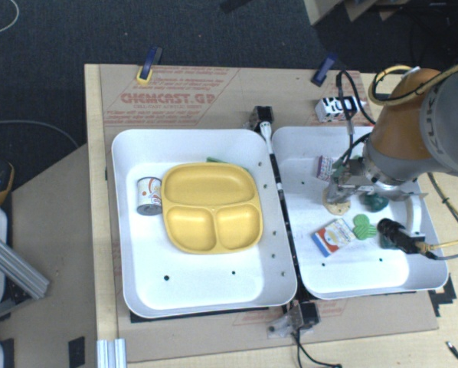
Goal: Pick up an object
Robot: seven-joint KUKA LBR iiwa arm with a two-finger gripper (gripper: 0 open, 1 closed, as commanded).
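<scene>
My gripper [338,192] down in right bin [351,282], over tan round obj [335,203]; can't tell finger state. Green obj [361,225] & red-blue packet [332,238] nearby. Yellow tray [211,206], can [148,195] in left bin [198,294].

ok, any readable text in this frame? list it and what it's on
"CHEMCAST GP" in red print on the brown board under the bins; the smaller line beneath it is too blurred to read.
Can in the left bin: label has print, too small to read.
Packet in the right bin: red and blue markings, unreadable.
Black-and-white tag behind the right bin: a pattern, no legible text.
</scene>
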